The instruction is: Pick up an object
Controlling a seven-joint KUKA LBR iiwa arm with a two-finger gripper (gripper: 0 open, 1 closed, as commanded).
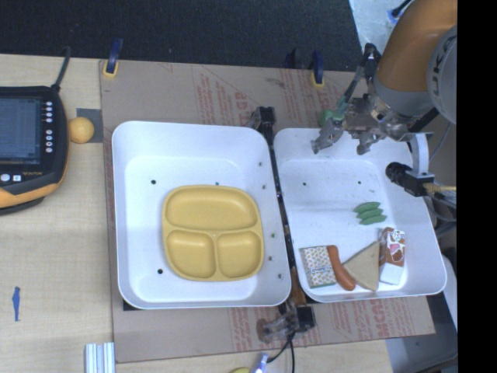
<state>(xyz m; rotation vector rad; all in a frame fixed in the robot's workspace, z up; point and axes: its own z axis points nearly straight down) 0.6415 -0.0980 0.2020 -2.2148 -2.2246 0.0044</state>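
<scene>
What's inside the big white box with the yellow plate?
Inside the left bin lies a yellow divided plate with three compartments. Small dark dots mark the bin floor. Whatever is under the plate is hidden.

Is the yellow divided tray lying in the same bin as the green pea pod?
No: the yellow divided tray lies in the left bin, while the green pea pod lies in the right bin.

Pale wooden bench (46, 270) under a brown cardboard sheet (210, 92); dark carpeted floor (194, 10) beyond the far edge; blue clamps (113, 56) along that edge.
</scene>
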